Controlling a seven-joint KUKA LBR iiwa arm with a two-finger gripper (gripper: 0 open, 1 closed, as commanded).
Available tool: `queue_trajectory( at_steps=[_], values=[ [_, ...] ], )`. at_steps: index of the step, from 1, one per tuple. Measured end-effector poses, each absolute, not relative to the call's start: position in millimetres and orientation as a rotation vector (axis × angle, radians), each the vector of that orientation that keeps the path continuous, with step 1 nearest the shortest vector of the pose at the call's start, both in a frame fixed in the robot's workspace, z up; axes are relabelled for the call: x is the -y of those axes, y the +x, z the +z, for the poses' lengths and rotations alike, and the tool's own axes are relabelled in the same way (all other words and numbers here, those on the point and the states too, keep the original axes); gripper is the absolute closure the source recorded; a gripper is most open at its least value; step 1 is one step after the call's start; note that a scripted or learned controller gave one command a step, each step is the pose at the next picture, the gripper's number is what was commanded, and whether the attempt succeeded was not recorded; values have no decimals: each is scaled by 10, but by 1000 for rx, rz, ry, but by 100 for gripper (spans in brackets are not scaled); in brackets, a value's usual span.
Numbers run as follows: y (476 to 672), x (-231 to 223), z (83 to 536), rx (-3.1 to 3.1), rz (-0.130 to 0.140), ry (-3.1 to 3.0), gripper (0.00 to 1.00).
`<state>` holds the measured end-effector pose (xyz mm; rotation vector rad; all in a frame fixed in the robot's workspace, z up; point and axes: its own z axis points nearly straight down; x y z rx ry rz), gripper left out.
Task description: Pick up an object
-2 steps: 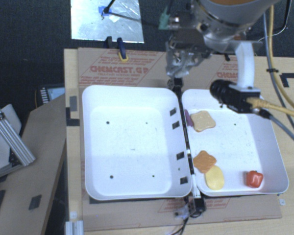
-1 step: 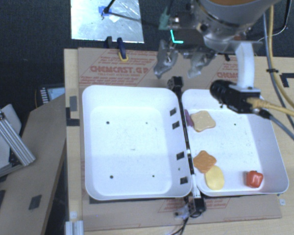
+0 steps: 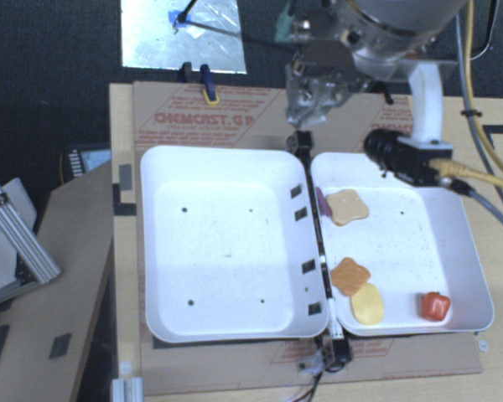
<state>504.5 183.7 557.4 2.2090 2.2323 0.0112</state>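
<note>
While the arm hangs in from the top right of the frame, I see its wrist pointed down and slightly left, with the gripper poised above the far edge of the bins, near the top of the divider between them. From this slant I cannot tell how the gripper is set, and I see nothing held in it. The right bin holds everything: a tan toast-shaped piece at its upper left, an orange piece and a yellow oval piece touching each other low along the divider, and a red piece in the lower right corner. The left bin sits beside it.
</note>
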Motion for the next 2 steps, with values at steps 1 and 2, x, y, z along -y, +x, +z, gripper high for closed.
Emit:
queue_trajectory(
  at_steps=[1,2],
  values=[
    [5174,-2275,4213,-2234,-18,2217,100],
    [5595,-2344,5185,-2220,19,2216,100]
  ],
)
